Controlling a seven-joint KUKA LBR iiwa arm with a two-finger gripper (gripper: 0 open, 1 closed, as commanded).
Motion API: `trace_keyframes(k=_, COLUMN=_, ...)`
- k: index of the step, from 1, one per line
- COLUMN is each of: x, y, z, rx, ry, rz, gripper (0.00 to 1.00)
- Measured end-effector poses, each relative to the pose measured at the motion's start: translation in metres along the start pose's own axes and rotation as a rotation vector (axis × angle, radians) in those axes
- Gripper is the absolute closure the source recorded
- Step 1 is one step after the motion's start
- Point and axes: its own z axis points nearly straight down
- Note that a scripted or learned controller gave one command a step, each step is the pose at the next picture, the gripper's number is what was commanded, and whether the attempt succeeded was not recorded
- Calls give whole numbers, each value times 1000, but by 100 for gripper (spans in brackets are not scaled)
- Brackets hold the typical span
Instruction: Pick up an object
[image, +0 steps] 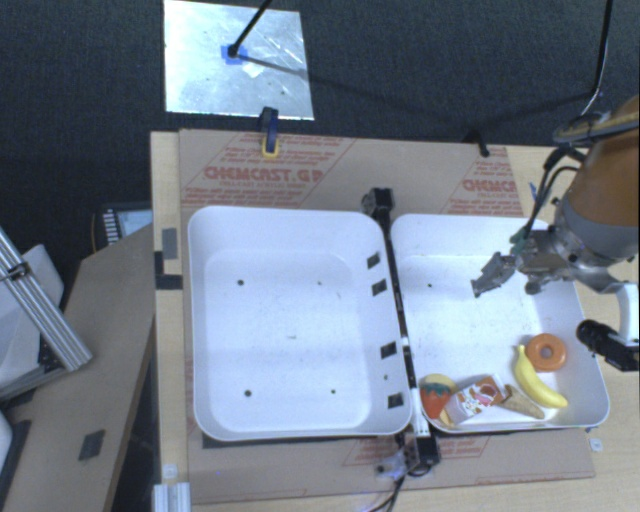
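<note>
- The gripper hung over the middle of the right bin, holding nothing; whether its fingers were spread or pressed together could not be told from this slant.
- The things to pick lay crowded along the right bin's near edge, toward its near right corner: a banana, an orange ring-shaped toy just beside the banana's far end, a small red-and-white packet, and a round red and orange piece by the bin's near left corner.
- The banana looked like a light, stiff, smooth toy; a grasp across its narrow middle seemed best, since its curve would likely slip from an end grip.
- The packet lay flat and seemed thin, so probably harder to catch.
- The ring and the bin's near wall crowded the banana, leaving little room for fingers on those sides.
- The left bin sat beside, with a black divider between the two.
</note>
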Motion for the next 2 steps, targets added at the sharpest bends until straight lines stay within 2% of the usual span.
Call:
trace_keyframes(k=1, x=16, y=-6, z=-99, rx=-12, ry=-1, rz=-4, gripper=0)
trace_keyframes(k=2, x=97, y=-22, z=-205, rx=-14, ry=3, rz=-11, gripper=0)
